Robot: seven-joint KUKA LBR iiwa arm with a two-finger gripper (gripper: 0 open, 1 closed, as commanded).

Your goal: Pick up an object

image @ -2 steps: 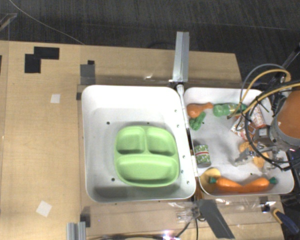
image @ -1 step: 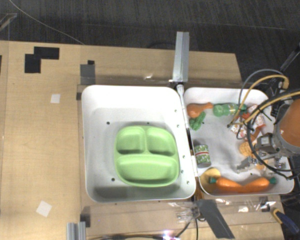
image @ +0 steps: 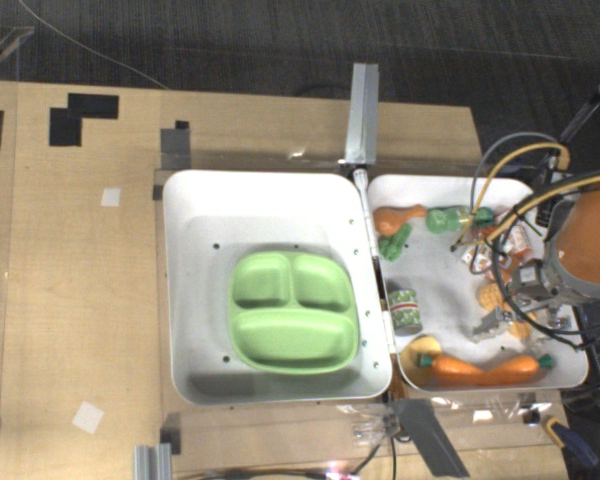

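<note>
Objects for picking all lie in the right bin (image: 580, 373), so the job has plenty to choose from. Starting from the left, the worktop (image: 70, 318) is bare tan board with a few black marks, then comes the left bin (image: 185, 268), which carries a green divided tray (image: 292, 310) sitting flat near its middle. Across the divider, the right bin has an orange toy (image: 398, 216) and a green piece (image: 394, 240) close together at its far left corner, and another green piece (image: 442, 219) just beside them. A small can (image: 404, 310) with a green label stands near the bin's left wall, well apart from the rest. Along the near wall lie a yellow piece (image: 421, 347) and a long carrot (image: 480, 369), touching or nearly so. Further right, the end effector (image: 502, 320) hangs low over the bin floor, just above the carrot, under a tangle of cables and the arm's orange band (image: 590, 236). I cannot tell whether it is spread or pinched; nothing is plainly between its tips. To my eye this is the reach-down stage, with no grasp made yet. The next move wants the tips settled either side of one thing, likely the carrot, before lifting.
</note>
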